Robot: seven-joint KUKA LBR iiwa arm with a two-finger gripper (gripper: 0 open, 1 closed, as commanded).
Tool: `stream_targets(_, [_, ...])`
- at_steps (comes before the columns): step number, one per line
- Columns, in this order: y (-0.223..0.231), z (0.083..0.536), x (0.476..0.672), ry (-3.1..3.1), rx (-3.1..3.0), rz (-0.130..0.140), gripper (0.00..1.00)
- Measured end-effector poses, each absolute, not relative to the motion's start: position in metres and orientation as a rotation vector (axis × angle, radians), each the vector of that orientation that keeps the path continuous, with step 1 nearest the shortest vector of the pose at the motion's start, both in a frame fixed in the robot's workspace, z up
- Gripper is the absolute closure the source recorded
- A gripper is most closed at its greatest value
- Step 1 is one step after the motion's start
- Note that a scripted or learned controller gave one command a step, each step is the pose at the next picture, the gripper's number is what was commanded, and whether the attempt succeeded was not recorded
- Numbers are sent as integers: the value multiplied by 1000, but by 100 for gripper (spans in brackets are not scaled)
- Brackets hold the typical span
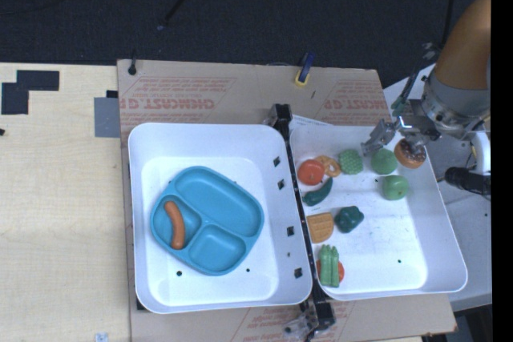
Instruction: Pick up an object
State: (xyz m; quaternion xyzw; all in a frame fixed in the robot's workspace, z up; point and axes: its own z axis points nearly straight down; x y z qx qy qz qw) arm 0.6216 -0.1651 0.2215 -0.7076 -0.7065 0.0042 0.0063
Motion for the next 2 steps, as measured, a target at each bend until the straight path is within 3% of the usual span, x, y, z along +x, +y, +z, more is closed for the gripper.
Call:
stream_targets(1, [-165,230,624,-2221,-2220,0,0])
stream_targets(2, [-168,184,620,-2219,-2217,5,0])
